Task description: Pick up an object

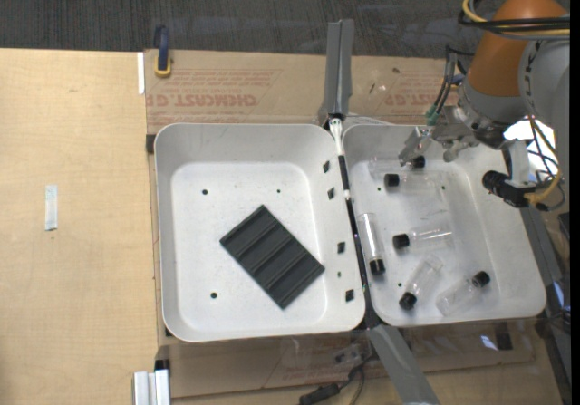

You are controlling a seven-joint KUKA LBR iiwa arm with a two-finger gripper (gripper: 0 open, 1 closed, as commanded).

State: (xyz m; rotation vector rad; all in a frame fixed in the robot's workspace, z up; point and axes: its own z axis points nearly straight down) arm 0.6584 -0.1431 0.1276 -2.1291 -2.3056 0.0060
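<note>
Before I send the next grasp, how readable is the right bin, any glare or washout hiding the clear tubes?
Camera view: the clear tubes nearly vanish against the white right bin, only their black caps reading sharply; a bright blown-out patch sits by the arm at the bin's far right corner; the gripper looks slightly soft; the dark ridged block in the left bin is crisp.

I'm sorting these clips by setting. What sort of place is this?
Probably a robotics lab bench set up for bin picking. Two white bins sit side by side, one holding a dark ridged block, the other clear vials with black caps, with the arm's claw above them.
</note>
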